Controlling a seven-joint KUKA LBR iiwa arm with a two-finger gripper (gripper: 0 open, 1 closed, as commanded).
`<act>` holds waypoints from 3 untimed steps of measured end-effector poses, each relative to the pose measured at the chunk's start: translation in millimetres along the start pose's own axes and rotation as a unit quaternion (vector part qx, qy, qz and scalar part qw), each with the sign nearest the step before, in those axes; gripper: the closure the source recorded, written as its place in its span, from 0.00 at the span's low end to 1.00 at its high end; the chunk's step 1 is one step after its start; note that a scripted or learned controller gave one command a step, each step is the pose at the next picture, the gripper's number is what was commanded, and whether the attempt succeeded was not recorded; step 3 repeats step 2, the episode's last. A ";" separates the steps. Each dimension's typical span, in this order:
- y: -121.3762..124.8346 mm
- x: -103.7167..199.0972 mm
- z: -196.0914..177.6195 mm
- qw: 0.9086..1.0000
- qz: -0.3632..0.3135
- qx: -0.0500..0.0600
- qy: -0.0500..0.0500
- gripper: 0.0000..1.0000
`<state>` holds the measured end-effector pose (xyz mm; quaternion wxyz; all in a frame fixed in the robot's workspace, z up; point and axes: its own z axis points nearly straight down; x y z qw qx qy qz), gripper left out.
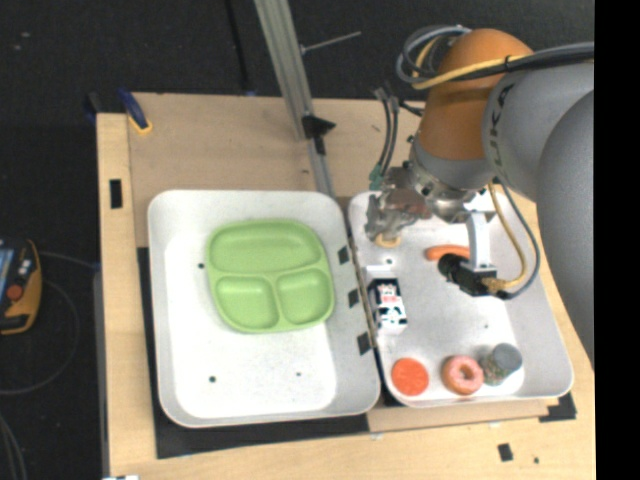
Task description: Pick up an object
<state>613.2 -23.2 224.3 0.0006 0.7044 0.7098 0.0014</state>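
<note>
floor (120,28): dark | bench (220,148): light wood | pole (290,68): grey, slanted

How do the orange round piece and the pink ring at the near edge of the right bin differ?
The orange round piece looks solid across its face; the pink ring has a hole in its middle. The orange round piece lies nearer the divider between the bins, while the pink ring lies between it and a grey object. Both look similar in size and lie flat in the right bin.
</note>
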 end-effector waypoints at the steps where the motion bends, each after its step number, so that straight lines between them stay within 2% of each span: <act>1: -2.3 52.8 -14.4 1.000 0.000 0.000 0.000 1.00; 2: 9.0 109.4 -25.2 1.000 0.000 0.000 0.000 1.00; 3: 9.0 109.4 -25.2 1.000 0.000 0.000 0.000 1.00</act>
